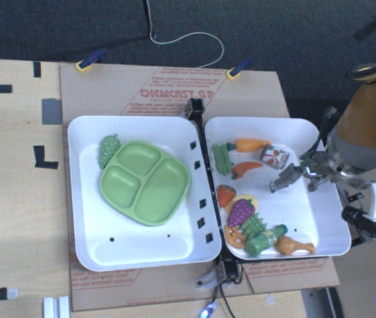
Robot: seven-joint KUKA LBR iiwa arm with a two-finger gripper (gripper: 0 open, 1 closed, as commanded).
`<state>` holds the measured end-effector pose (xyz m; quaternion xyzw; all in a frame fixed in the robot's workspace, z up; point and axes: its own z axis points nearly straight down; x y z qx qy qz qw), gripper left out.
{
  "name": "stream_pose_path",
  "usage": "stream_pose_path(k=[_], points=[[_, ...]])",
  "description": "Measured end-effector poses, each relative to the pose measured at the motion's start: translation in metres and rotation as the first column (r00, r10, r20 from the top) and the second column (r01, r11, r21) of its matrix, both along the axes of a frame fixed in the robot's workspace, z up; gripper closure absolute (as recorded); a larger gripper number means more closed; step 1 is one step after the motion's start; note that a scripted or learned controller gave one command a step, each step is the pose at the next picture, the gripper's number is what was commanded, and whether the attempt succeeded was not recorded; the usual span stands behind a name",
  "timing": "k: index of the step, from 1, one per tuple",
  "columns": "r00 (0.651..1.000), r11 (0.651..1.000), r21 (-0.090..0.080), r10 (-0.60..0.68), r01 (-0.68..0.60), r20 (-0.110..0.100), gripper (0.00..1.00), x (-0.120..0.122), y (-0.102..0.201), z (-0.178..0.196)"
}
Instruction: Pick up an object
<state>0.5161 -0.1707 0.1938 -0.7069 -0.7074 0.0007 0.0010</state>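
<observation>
My gripper (pixel 295 183) hangs over the right part of the right bin (pixel 307 128), open, with nothing between its fingers. Just to its upper left lies a small white and red can (pixel 274 156). Further left are an orange carrot (pixel 250 144), a red pepper (pixel 247 169) and a green bean pod (pixel 221 158). Toward the bin's front lie a red tomato (pixel 225 195), purple grapes (pixel 239 212), a green vegetable (pixel 262 238) and an orange piece (pixel 294 246).
The left bin (pixel 85 177) holds a green divided plate (pixel 145 181) with a green leafy toy (pixel 109 149) at its upper left. A black divider (pixel 204 171) joins the two bins. A cable (pixel 181 40) runs behind the bench.
</observation>
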Motion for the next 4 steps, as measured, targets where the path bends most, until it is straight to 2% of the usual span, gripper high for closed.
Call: stream_pose_path(k=[1, 2, 3, 4], points=[[1.000, 1.000, 0.000, 0.001, -0.001, 0.000, 1.00, 0.000, 0.001, 0.010], [1.000, 1.000, -0.001, 0.008, -0.008, 0.015, 1.00, 0.017, 0.050, 0.132], [1.000, 1.000, -0.003, 0.002, -0.002, 0.016, 1.00, -0.025, 0.055, 0.254], [1.000, 1.000, -0.002, -0.003, 0.003, 0.003, 1.00, -0.033, 0.011, 0.256]])
